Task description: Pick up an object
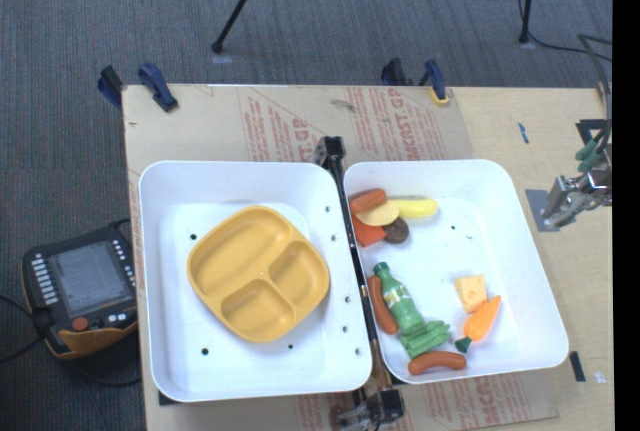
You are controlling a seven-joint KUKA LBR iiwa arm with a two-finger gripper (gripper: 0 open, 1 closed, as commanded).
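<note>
From the camera above the counter (480,124), the pincer (572,199) sits at the far right, outside the right bin (500,181) and just past its right wall, hanging over bare counter. It is small and partly cut off at the frame's edge, so I cannot tell how far apart it stands, and nothing I can see sits in it.

The things worth taking all lie in the right bin. A green bottle (398,299) lies on its side near the bin's middle, tilted, with a sausage (380,307) touching its left flank and another sausage (436,362) just below its base. A carrot (481,319) and a cheese cube (471,292) sit together toward the right, nearest the pincer but still well apart from it. At the top left of that bin a cluster of food crowds together: a banana (417,209), a pale slice (378,213) and darker pieces touching one another. The left bin (160,209) carries a yellow divided plate (258,272).

To my eye the step in hand is the approach. Doing it well means choosing a piece that stands alone; I would judge the cheese cube or the carrot the likeliest, though they nearly touch, so the descent should come straight down over one of them. The crowded top-left cluster looks the poorest pick.
</note>
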